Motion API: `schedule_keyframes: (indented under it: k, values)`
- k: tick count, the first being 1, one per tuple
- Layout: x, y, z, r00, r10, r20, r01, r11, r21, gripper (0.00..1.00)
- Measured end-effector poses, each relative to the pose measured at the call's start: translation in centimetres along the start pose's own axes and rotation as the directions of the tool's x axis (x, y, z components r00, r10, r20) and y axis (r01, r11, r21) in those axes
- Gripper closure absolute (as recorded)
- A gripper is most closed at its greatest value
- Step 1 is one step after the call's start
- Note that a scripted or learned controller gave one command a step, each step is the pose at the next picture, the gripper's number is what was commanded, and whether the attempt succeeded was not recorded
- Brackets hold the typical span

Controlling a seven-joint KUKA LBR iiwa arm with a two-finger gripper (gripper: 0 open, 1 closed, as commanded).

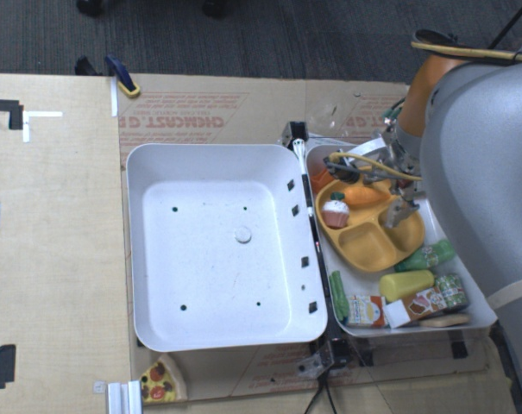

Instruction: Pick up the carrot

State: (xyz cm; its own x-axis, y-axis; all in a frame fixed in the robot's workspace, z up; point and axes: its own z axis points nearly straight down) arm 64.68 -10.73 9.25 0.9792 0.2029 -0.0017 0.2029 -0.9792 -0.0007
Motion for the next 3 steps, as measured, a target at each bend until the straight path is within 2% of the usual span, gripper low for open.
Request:
schedule_keyframes:
  k: [1, 2, 3]
  values:
    - [-1.1, -1.5, 0.0, 1.000, -0.002, 0.001, 0.002, 1.000, -0.002, 0.00]
    - [0.5, -1.3, 0.0, 1.000, -0.001, 0.000, 0.001, 1.000, -0.001, 0.00]
    - [-6.3, -1.8, 0.1, 1.000, -0.001, 0.001, 0.001, 1.000, 0.001, 0.00]
